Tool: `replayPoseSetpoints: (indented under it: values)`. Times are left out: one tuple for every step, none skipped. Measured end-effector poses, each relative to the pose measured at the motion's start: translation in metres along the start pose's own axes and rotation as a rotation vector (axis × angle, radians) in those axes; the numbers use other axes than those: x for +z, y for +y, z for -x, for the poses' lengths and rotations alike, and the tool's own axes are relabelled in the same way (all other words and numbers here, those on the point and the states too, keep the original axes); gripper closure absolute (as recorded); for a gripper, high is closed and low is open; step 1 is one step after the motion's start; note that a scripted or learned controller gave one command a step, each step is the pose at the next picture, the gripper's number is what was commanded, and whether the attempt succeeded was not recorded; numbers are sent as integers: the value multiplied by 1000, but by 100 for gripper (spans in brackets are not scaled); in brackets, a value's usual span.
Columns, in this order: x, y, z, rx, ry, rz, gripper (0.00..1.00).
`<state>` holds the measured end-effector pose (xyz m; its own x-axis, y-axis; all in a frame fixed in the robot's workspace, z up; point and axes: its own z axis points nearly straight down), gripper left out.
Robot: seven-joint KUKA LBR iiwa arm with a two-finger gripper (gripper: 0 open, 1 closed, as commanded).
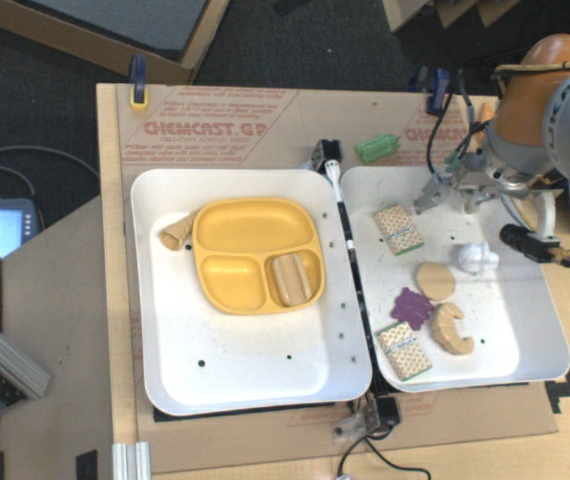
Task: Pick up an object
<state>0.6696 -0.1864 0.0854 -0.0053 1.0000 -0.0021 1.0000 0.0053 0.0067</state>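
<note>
- Objects for picking are seen in the right-hand shallow white bin of the camera view: a checked green-and-white square packet toward its far left corner, a round tan biscuit-like disc near its middle, a small white lumpy object just right of the disc, a purple flat toy piece, a tan crescent-shaped piece and a second checked packet near its front edge.
- The two-finger gripper is seen over the far part of that bin, apart from every object; whether its fingers are spread or closed cannot be told.
- Nothing is held between the fingers.
- Risk, as judged: the disc, purple piece and crescent lie close together, so one could be nudged aside or two caught at once; the flat packets could slip from the fingers.
- The left-hand bin bears a yellow divided plastic plate.
</note>
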Motion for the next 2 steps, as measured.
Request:
replayPoseSetpoints:
  values:
    - [-1, -63, 34, 6, 14, -7, 0]
    - [0, -10, 4, 1, 1, 0, 0]
